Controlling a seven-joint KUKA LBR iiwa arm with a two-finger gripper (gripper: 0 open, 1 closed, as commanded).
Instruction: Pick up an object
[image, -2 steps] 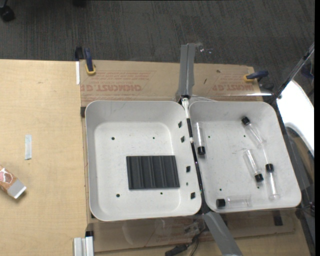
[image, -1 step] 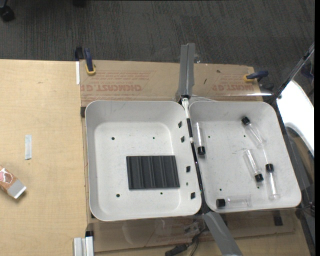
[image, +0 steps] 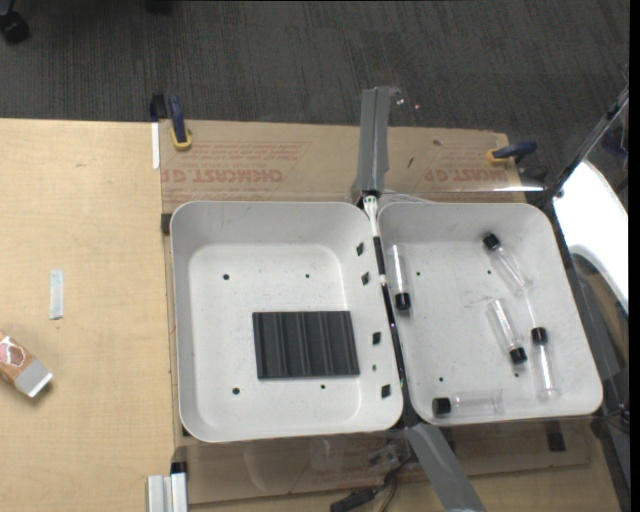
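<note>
Right bin (image: 560, 250) holds five clear, black-capped tubes, all lying flat:
- tube (image: 400, 280) at 9 o'clock along the wall
- tube (image: 505, 262) at 1 o'clock
- two tubes (image: 505, 335) at 4 o'clock, close together
- tube (image: 468, 405) at 7 o'clock

Left bin (image: 200, 300) holds a dark ribbed pad (image: 305, 343) near 5 o'clock. Claw state: cannot tell.

A dark ribbed rectangular mat (image: 305, 343) is lying in the left shallow white plastic bin (image: 190, 300). Five clear black-capped plastic tubes (image: 505, 333) are lying scattered in the right shallow white plastic bin (image: 575, 330), just beside it.
</note>
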